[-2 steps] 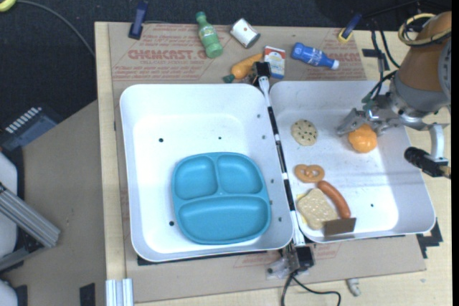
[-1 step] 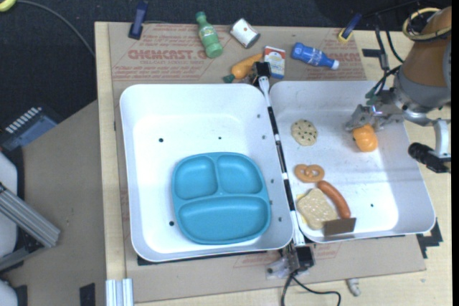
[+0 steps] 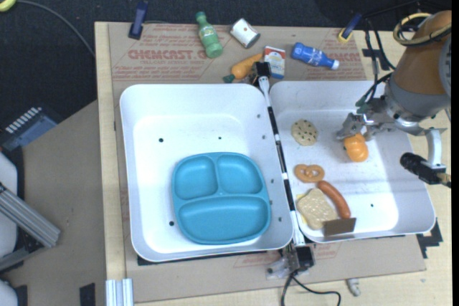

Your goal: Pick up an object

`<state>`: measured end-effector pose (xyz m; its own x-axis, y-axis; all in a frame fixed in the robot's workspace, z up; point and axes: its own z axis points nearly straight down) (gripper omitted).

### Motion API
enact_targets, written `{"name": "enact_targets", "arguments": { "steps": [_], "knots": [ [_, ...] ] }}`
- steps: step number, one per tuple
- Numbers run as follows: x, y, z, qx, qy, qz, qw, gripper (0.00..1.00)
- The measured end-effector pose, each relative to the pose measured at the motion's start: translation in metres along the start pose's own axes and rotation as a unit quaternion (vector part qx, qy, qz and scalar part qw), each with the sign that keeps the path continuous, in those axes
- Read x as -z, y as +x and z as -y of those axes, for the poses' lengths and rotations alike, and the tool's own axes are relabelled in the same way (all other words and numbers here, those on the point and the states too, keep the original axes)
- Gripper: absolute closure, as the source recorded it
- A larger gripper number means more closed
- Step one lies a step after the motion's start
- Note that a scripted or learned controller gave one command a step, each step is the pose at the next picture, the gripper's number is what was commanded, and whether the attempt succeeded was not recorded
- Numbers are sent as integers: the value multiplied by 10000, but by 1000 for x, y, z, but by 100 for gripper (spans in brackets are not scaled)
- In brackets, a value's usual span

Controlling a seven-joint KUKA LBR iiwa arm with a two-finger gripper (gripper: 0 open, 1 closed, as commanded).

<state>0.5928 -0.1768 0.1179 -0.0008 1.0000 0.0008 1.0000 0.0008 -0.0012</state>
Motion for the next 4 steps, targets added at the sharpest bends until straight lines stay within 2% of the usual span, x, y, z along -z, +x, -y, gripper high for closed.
{"name": "enact_targets", "arguments": {
  "steps": [1, 2, 3, 4],
  "knots": [
    [-32, 62, 2, 4, -24, 5, 10000, 100],
    [-33, 61, 3, -3, -11, 6, 10000, 0],
    [-34, 64, 65, -9, 0, 3, 10000, 0],
    [-34, 74, 91, -10, 3, -1, 10000, 0]
  ]
}}
